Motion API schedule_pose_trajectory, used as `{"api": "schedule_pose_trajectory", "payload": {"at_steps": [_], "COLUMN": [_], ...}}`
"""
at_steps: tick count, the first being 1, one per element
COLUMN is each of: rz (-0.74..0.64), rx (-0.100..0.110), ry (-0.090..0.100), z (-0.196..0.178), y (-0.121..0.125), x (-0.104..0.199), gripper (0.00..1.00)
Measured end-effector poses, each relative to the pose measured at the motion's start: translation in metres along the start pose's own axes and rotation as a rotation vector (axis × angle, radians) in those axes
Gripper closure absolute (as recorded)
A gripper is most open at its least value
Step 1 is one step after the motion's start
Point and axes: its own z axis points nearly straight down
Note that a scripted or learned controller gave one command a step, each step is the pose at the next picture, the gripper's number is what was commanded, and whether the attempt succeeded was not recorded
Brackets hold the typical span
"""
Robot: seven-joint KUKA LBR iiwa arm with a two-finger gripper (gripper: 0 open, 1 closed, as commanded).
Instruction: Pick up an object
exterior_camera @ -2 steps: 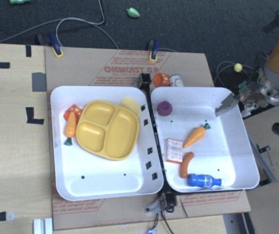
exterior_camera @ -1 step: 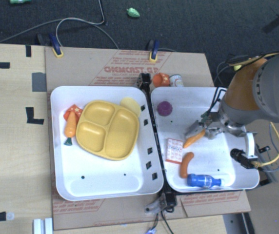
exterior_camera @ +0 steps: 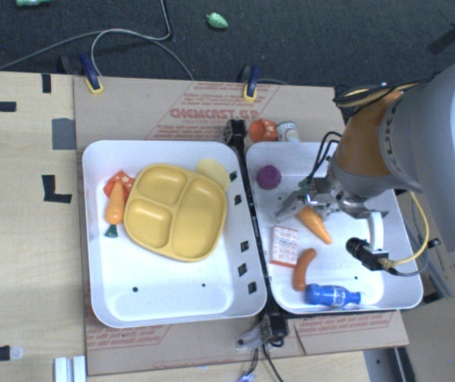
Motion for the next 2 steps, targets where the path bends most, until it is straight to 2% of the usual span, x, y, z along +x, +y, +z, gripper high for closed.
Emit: {"api": "schedule_pose_trajectory", "payload": {"at_steps": [1, 2], "rz": [0.0, -0.001], "rx": [0.0, 0.004], "ry": [-0.002, 0.001], "z": [-0.01, -0.098], "y": [0.0, 0.004], "x": [-0.001, 0.088], "gripper": [1.0, 1.0]}}
